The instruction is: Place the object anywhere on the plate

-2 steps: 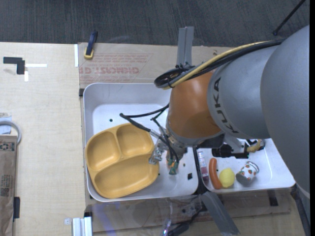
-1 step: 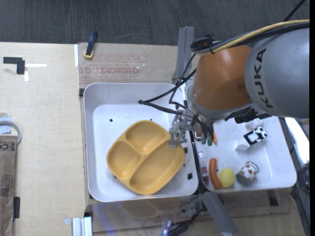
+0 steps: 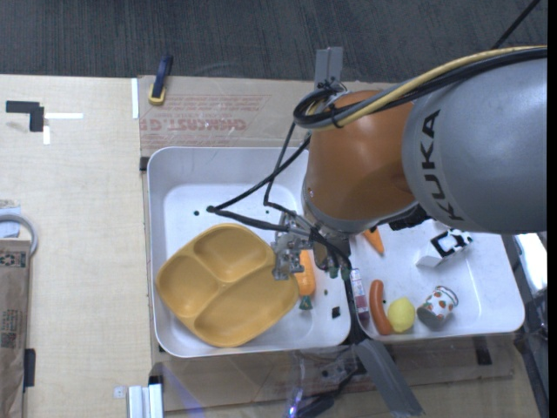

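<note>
1. Orange carrot-like object [image 3: 305, 283] at the right rim of the yellow divided plate [image 3: 228, 286], left bin [image 3: 174, 198]; seemingly between the gripper [image 3: 294, 266] fingers, though whether the jaws clamp it I cannot tell.
2. Right bin [image 3: 487, 320]: second carrot [image 3: 374, 240], sausage [image 3: 377, 306], lemon [image 3: 401, 314], small mug [image 3: 439, 306].

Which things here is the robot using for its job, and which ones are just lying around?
For the job:
- the yellow plate in the left bin
- the small orange carrot at the plate's right edge
- the tool above it

Just lying around, in the right bin:
- another carrot
- red sausage
- yellow lemon
- grey and white toy
- white block
</note>
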`<state>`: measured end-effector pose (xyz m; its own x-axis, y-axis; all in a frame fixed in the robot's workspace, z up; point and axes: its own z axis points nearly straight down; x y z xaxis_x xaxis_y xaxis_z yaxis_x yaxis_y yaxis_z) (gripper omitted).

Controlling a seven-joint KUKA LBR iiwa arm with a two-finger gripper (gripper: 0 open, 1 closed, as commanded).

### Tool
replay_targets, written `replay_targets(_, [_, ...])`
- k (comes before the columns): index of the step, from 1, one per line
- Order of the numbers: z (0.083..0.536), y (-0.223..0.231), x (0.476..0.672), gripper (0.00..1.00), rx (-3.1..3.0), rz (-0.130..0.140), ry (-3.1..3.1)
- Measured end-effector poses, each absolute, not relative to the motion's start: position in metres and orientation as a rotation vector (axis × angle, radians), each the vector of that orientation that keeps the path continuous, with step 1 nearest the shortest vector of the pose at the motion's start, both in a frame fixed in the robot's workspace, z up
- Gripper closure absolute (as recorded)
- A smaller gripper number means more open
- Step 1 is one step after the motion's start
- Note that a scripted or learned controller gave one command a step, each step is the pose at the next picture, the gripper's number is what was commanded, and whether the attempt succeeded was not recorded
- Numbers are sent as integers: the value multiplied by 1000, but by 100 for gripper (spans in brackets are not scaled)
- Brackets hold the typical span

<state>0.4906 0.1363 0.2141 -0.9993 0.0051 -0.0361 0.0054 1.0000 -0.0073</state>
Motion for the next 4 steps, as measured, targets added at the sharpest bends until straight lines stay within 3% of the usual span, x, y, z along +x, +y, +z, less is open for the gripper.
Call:
replay_targets(1, [225,135,494,100,17,-9,3096])
replay_targets(2, [223,136,493,0,14,-10,3102])
replay_targets(3, [232,136,494,100,17,-9,3099])
replay_targets(4, [232,136,494,0,17,-9,3100])
